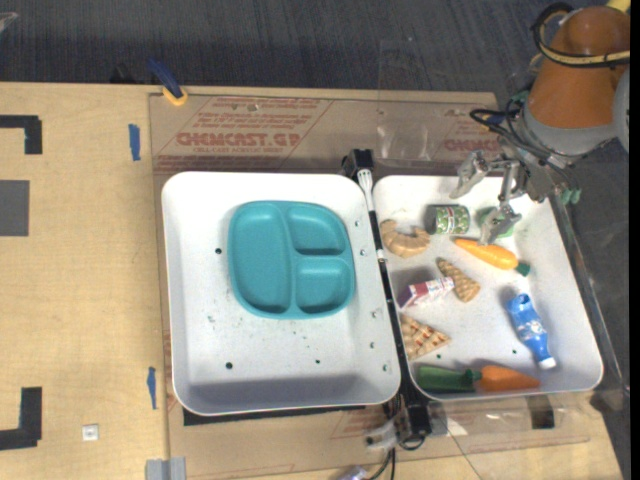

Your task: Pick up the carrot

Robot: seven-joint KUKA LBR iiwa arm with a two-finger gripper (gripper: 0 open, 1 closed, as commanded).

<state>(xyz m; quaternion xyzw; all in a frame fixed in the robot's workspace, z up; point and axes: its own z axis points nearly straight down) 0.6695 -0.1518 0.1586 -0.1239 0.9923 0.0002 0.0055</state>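
An orange carrot (486, 255) with a small green tip lies on its side in the upper middle of the right bin (580, 308). A second orange piece with a long green end (505, 378) lies along that bin's front wall. My gripper (488, 194) hangs over the bin's far right corner, just above and behind the upper carrot and apart from it. It is open, and I see nothing between its fingers (468, 175).
Around the carrot are a green can (447, 218), a tan croissant-like piece (404, 240), a small pink-labelled bottle (428, 290), two waffle-patterned wedges (457, 279), and a blue bottle (527, 329). A teal divided plate (292, 258) lies in the left bin (190, 348).
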